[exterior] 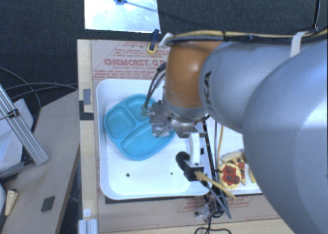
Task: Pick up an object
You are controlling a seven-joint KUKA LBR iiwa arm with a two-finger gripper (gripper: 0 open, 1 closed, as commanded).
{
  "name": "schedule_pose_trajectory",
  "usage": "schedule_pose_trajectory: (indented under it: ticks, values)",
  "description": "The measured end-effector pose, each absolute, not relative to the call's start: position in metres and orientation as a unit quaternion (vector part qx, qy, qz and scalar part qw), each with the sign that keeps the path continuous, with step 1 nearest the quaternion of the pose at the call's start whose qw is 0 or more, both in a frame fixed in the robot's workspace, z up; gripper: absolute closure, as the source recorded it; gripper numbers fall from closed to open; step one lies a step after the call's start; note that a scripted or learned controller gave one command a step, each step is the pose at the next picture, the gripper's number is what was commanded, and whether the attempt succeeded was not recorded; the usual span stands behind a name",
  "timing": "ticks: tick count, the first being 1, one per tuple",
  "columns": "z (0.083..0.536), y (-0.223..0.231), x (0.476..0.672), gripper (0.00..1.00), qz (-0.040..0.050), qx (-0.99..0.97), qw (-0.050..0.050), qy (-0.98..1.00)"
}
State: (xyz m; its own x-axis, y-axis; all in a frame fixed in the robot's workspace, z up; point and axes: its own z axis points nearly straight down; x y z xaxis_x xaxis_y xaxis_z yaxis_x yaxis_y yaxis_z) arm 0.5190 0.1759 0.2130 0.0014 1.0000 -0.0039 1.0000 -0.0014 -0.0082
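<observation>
A blue plate with three sections lies flat in the left bin, near its far-left corner. The gripper is at the plate's right edge; whether it is spread or closed I cannot tell. A red and yellow toy pizza lies in the right bin.

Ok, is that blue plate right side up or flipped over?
Right side up. The blue plate shows its hollow sections facing up in the white bin.
</observation>
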Motion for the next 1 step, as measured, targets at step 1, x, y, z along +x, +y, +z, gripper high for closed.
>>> schedule_pose_trajectory:
  ticks: [1]
  values:
    - [0.1685,0.1502,0.4842,1.00,0.0029,-0.708,0.002,-0.707]
